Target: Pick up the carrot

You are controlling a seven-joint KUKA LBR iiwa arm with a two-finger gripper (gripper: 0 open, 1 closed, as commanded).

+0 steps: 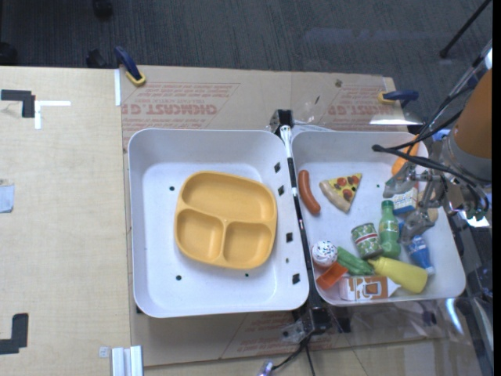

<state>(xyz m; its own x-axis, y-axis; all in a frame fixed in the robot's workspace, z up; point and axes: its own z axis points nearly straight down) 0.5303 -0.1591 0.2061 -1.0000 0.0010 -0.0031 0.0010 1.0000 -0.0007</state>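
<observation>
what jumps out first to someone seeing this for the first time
The yellow divided plate stands out first, alone in the left bin. Next comes the clutter of toy food in the right bin: a pizza slice, a sausage, a yellow bottle, with the gripper over them.

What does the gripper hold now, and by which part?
It cannot be told: the gripper sits low over the right bin, and no item shows between its fingers.

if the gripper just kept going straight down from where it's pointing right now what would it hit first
Probably the green bottle or the blue item beside it: the gripper hangs over that cluster in the right bin. Depth is unclear. The carrot lies farther toward the bin's front-left.
</observation>
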